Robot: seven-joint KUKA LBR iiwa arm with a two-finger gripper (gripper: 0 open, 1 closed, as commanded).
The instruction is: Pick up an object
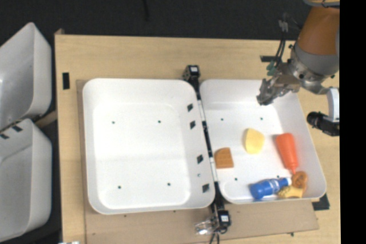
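The right bin (229,100) holds several objects. A pale yellow lump (254,140) lies near its middle, with an orange bottle-shaped piece (287,150) to its right. A brown block (223,158) sits by the bin's left wall. A blue bottle (267,188) lies along the front wall, beside a small tan and yellow figure (295,185) in the front right corner. My gripper (265,97) hangs over the bin's back right part, above and behind the yellow lump, with nothing visible between its fingers.
The left bin (97,123) stands beside the right one, joined by a row of black clips (201,128). White casings (20,123) sit at the bench's left edge. The arm's orange band (319,26) rises at the upper right.
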